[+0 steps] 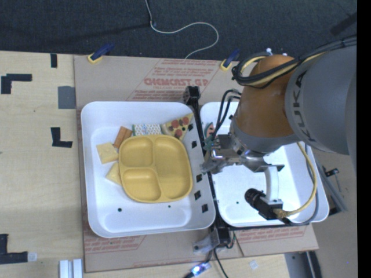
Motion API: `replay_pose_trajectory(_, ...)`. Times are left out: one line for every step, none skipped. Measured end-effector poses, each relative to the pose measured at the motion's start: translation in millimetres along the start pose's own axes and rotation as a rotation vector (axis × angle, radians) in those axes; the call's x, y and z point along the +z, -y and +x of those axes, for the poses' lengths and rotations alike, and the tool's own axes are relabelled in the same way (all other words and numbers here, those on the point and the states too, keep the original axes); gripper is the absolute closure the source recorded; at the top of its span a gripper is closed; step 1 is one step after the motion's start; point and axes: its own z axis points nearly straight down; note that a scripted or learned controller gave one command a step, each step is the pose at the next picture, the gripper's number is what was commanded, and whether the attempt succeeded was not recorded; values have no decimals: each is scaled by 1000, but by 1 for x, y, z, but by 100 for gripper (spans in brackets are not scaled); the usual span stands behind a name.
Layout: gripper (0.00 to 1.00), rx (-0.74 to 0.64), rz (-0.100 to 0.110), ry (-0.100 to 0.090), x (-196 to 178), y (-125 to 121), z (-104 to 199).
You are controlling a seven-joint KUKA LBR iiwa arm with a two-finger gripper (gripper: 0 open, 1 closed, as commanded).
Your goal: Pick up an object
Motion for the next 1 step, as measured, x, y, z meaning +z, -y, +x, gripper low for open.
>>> replay_pose_trajectory(100, 2, 1, 2, 14, -7, 3)
